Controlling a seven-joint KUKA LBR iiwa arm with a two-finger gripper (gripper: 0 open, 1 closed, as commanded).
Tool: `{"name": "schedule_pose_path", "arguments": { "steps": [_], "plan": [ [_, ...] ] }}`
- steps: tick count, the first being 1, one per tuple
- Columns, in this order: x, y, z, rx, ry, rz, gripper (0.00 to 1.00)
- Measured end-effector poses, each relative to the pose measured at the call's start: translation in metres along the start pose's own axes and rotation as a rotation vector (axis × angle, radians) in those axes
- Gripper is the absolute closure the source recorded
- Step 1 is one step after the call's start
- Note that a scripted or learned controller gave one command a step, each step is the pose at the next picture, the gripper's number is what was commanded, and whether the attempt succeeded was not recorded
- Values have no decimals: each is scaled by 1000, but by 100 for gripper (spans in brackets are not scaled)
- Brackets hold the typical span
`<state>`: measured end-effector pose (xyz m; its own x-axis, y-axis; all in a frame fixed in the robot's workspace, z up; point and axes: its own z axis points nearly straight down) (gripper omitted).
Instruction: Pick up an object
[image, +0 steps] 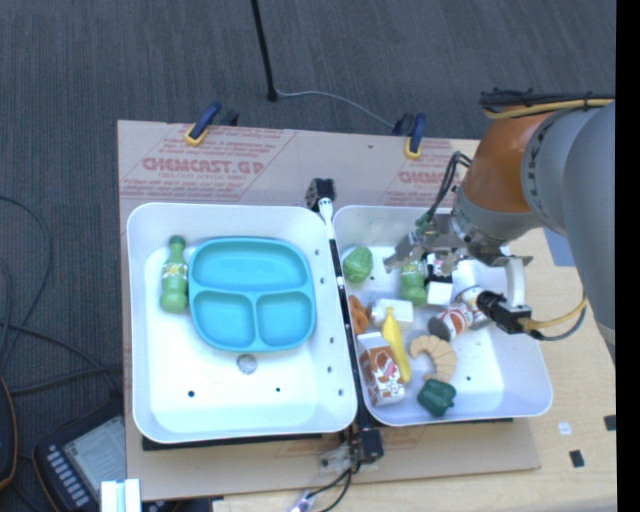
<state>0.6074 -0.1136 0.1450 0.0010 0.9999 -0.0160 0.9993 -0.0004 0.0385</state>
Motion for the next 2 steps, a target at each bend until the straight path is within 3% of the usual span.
{"name": "schedule_pose_path", "arguments": {
  "steps": [1,2],
  "plan": [
    [13,-51,54,31,14,-1,0],
    [12,-49,43,25,15,-1,100]
  ]
}}
